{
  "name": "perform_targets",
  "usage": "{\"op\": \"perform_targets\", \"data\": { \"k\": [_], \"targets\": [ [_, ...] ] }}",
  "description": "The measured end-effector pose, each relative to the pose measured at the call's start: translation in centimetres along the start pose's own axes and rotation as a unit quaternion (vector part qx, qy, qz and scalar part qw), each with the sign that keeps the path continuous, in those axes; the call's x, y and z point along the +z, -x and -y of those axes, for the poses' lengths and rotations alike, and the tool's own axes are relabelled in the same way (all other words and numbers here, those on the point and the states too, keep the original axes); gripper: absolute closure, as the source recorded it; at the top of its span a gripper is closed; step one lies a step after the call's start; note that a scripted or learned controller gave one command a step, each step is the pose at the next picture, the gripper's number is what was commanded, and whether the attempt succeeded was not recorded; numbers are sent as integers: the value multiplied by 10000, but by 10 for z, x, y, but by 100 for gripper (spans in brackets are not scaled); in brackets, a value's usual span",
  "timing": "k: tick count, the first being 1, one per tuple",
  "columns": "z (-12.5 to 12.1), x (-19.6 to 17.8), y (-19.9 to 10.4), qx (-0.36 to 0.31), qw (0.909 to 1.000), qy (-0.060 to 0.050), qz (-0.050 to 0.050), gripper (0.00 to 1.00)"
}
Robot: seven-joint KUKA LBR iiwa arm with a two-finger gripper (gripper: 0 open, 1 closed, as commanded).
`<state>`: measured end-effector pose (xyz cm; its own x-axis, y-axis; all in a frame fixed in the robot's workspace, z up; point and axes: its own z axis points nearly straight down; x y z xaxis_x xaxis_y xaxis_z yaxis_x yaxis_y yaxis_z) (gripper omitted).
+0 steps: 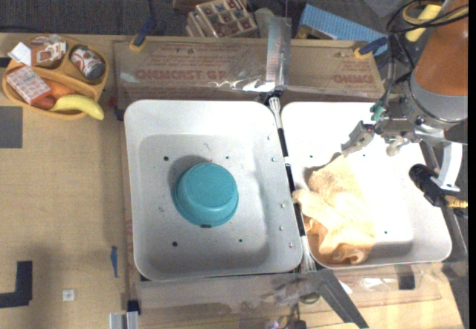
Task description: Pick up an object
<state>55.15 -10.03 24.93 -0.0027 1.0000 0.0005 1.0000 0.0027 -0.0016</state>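
A teal bowl lies upside down in the middle of the left bin. A crumpled cream and pale orange cloth is heaped against the left and front walls of the right bin. My gripper hangs over the back half of the right bin, just up and to the right of the cloth's top edge. It is open, with its two fingers spread apart and nothing between them. The grey arm with its orange band comes in from the upper right.
A yellow tray with a banana and small food items sits on the bench at the far left. A cardboard wall runs behind both bins. Boxes and cables crowd the floor beyond it.
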Motion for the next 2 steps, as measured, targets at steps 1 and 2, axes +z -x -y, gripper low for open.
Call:
{"op": "perform_targets", "data": {
  "k": [1, 2],
  "targets": [
    [0, -51, 58, 409, 9992, 19, 9, 0],
    [-6, 126, 36, -140, 9999, 5, 2, 0]
  ]
}}
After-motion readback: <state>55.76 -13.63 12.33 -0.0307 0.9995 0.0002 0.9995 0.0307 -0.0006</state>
